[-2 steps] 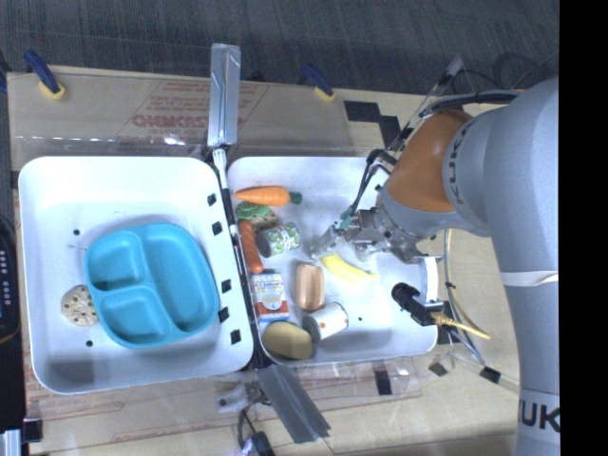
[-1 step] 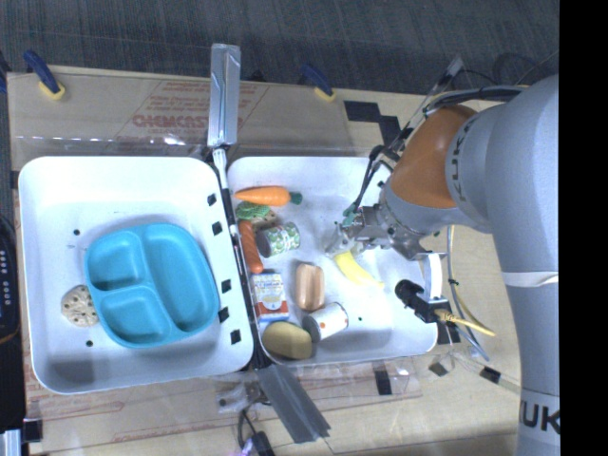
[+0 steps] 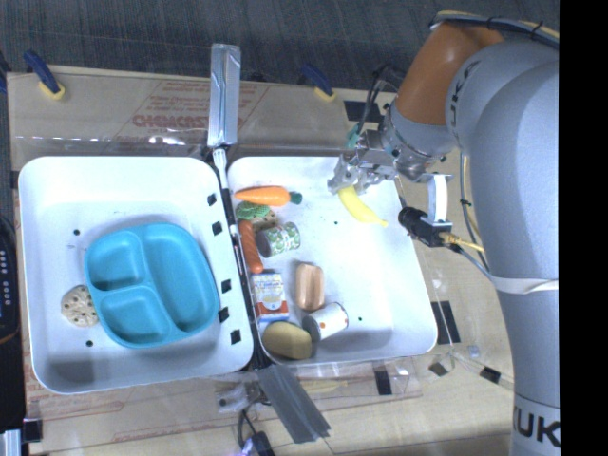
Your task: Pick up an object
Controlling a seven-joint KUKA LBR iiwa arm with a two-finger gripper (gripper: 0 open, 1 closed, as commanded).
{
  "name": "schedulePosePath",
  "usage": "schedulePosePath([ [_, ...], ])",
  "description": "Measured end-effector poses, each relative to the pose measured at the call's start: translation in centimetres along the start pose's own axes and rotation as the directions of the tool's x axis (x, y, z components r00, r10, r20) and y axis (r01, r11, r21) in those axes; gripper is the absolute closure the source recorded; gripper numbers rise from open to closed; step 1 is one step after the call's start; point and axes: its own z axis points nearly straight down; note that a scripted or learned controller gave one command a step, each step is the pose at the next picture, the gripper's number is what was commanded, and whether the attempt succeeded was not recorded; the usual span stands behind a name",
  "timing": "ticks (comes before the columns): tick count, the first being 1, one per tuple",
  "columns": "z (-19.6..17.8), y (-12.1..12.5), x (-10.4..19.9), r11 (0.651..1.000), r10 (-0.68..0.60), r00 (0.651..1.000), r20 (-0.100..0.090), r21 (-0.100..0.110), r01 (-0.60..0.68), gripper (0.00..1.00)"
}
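Lying below end effector (image 3: pixel 353 180): yellow banana (image 3: pixel 362 207).

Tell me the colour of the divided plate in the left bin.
Light blue, as seen in the camera view: divided plate.

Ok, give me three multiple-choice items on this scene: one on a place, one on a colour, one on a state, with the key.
1. Where does the cookie lie?
A. left bin, beside the divided plate
B. right bin, by the carrot
C. on the bench

2. What colour is the divided plate?
A. red
B. blue
C. green

3. How does the banana sit?
A. on the plate
B. on the right bin's floor, just below the gripper
C. outside both bins

Key: 1 A, the cookie touches the plate's left edge; 2 B, it is light blue; 3 B, it rests on white floor under the gripper.
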Motion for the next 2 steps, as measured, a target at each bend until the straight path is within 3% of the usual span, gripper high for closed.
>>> schedulePosePath([
  [1, 2.2, 1.1, 7.3, 1.000, -0.011, 1.000, -0.003, 0.012, 0.011, 1.00],
  [2, -0.7, 0.8, 10.8, 0.998, -0.059, 0.998, -0.001, 0.006, 0.059, 1.00],
])
